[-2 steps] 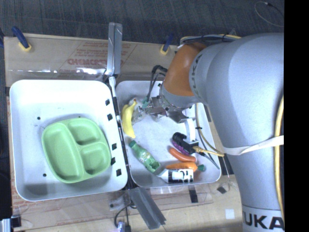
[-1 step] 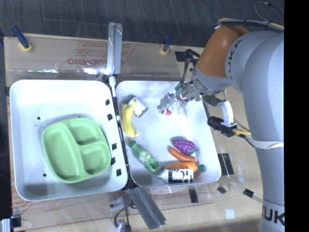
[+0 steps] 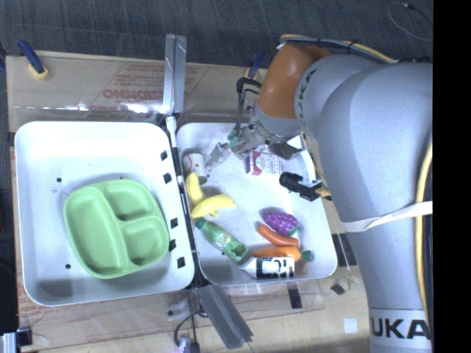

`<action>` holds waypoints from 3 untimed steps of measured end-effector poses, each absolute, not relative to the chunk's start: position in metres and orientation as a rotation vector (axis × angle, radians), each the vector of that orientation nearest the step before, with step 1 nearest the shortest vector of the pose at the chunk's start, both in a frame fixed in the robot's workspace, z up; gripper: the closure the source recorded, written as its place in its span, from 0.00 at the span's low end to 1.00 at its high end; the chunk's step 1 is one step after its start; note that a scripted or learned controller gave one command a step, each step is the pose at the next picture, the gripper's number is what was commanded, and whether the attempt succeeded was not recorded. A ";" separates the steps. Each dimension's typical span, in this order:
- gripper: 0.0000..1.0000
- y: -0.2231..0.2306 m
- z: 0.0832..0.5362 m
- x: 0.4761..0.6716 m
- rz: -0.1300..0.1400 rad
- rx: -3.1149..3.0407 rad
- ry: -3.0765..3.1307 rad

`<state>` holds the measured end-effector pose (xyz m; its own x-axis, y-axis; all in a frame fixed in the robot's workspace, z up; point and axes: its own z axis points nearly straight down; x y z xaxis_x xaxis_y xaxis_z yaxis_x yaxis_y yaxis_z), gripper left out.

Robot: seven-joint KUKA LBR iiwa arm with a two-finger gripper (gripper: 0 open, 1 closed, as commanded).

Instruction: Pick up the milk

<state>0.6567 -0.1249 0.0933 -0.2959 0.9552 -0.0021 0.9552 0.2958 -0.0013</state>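
Two white bins [image 3: 29,197], one green tray [image 3: 118,226], two bananas [image 3: 210,206], two carrots [image 3: 278,235], one bottle [image 3: 224,241].

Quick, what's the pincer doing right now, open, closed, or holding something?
Pincer: low over the right bin, near its upper left corner; open or closed cannot be told, and nothing visibly held.

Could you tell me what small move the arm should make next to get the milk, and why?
Probably shift the claw toward the near right corner of the right bin and lower it there. The milk lies on its side in that corner beside the carrot, while the claw hangs over the bin's far end.
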 end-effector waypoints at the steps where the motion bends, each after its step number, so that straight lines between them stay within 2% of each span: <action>1: 0.00 -0.180 0.150 0.612 -0.001 1.713 2.635; 2: 1.00 -0.180 0.161 0.612 -0.002 1.708 2.638; 3: 0.00 -0.180 0.161 0.612 -0.002 1.707 2.639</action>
